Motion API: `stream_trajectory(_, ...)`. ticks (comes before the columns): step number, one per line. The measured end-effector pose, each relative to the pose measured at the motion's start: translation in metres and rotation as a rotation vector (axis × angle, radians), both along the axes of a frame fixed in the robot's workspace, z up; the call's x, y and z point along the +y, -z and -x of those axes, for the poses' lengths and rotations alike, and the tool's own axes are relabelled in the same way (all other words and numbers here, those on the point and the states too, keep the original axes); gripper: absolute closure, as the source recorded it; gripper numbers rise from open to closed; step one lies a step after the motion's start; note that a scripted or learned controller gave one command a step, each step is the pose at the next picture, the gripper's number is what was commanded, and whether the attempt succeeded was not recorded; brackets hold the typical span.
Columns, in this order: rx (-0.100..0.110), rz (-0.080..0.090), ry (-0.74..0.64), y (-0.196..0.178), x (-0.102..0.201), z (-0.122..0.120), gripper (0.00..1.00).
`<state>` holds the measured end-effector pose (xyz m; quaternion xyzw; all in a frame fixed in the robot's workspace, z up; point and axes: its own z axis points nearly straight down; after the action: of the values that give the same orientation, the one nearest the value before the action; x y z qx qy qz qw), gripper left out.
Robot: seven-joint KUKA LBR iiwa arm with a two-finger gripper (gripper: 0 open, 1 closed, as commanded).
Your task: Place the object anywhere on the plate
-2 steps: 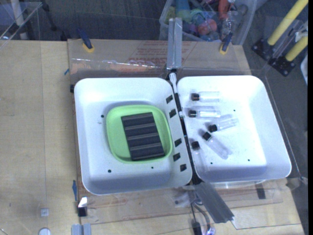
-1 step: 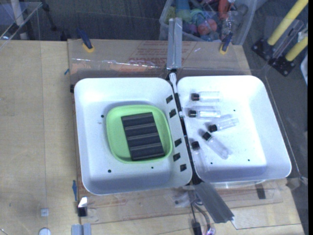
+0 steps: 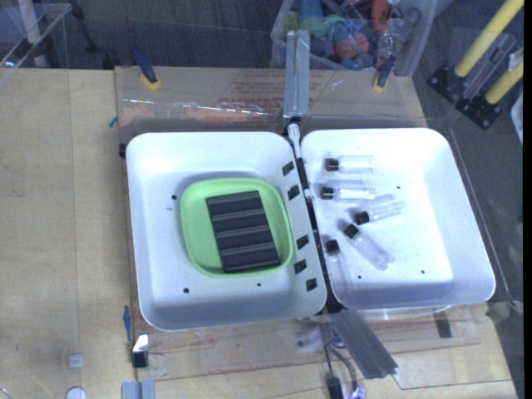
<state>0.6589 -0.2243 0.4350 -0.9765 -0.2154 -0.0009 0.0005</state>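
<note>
— Gripper state?
— Cannot tell: released or clenched, no saying.
— Object to fetch?
— Probably one of four clear vials [image 3: 347, 193], lying in right bin [image 3: 449, 223], well apart from green plate [image 3: 193, 202] in left bin [image 3: 150, 223].
— Room on plate?
— Little, with black ribbed block [image 3: 243, 230] across its middle.
— Best approach?
— Take far vial [image 3: 349, 164], apart from its neighbours. Grip across body, lift over divider, lower gently onto bare green at left edge.
</note>
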Motion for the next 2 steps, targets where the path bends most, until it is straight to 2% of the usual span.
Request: stream_trajectory(2, 0.0, -0.001, 0.181, 0.0002, 0.0, 0.0013, 0.0)
